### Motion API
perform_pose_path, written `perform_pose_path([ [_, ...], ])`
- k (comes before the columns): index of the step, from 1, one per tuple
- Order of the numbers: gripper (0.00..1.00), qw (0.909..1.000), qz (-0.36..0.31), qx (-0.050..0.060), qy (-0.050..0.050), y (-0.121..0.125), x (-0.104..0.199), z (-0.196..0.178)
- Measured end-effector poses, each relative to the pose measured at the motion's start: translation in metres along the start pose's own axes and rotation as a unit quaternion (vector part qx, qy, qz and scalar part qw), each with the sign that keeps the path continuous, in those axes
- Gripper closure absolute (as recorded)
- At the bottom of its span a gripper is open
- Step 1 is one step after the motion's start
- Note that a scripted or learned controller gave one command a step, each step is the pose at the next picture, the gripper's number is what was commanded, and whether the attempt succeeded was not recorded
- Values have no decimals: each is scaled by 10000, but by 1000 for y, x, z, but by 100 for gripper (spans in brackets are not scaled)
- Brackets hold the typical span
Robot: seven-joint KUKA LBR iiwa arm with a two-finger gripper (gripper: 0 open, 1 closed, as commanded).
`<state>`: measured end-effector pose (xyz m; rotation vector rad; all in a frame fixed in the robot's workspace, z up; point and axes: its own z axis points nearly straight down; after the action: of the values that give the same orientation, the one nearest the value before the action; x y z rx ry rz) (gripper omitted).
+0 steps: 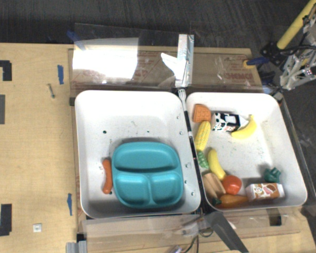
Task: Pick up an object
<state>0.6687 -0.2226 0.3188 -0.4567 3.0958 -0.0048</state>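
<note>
Currently, the left bin (pixel 89 109) holds a teal divided tray (pixel 146 174) beside an orange sausage (pixel 107 176). The right bin (pixel 263 120) holds toy foods: corn (pixel 202 134), bananas (pixel 244 128). Gripper state: cannot tell.

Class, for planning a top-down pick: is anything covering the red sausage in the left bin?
Nothing lies over the red sausage. The teal divided plate sits against its right side, and the left bin's wall runs close along its left.
</note>
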Motion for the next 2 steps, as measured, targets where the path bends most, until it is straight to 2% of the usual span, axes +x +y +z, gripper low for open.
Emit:
perform_pose_path([
  [1, 100, 10000, 9, 29, -67, 0, -2, -14],
  [2, 100, 9973, -730, 2, -1, 1, -1, -8],
])
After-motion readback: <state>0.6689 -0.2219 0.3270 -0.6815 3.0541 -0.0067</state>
